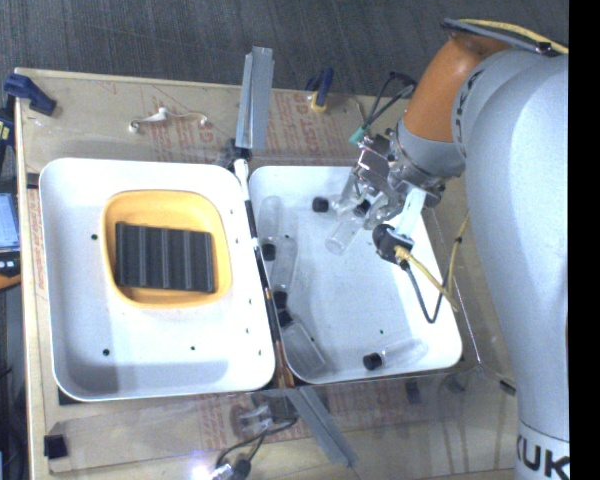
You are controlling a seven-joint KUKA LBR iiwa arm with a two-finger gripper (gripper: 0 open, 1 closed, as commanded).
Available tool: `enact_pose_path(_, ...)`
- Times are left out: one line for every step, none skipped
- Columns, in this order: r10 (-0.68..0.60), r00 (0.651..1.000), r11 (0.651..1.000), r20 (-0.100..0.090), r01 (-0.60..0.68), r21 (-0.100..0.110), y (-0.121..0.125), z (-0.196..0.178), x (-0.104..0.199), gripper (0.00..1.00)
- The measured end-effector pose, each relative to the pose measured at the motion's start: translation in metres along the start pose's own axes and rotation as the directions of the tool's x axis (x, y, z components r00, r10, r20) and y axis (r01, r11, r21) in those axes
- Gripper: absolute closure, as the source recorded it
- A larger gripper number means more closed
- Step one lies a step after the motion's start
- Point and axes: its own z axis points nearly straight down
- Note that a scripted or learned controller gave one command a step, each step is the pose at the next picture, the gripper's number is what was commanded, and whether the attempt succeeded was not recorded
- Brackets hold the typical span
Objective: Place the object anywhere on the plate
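The gripper [352, 211], its grip state unclear, hovers in the right bin [435, 353] over clear black-capped tubes [392, 354], while the left bin [80, 368] holds the yellow plate [165, 208] carrying a dark ribbed block [165, 258].

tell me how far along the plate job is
Done: nothing yet; the yellow plate in the left bin carries just its dark ribbed insert. In hand: the tool is over the right bin around a clear tube, though a firm grip is unclear. Left: carrying it across onto the plate.
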Motion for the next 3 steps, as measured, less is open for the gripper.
enact_pose_path(-0.241,0.971,0.971,0.003,0.241,-0.001,-0.048,-0.023,0.045,1.0)
enact_pose_path(-0.397,0.918,0.918,0.004,0.397,-0.004,-0.079,-0.004,0.14,1.0)
enact_pose_path(-0.396,0.918,0.918,0.004,0.396,-0.004,-0.079,-0.004,0.14,0.0)
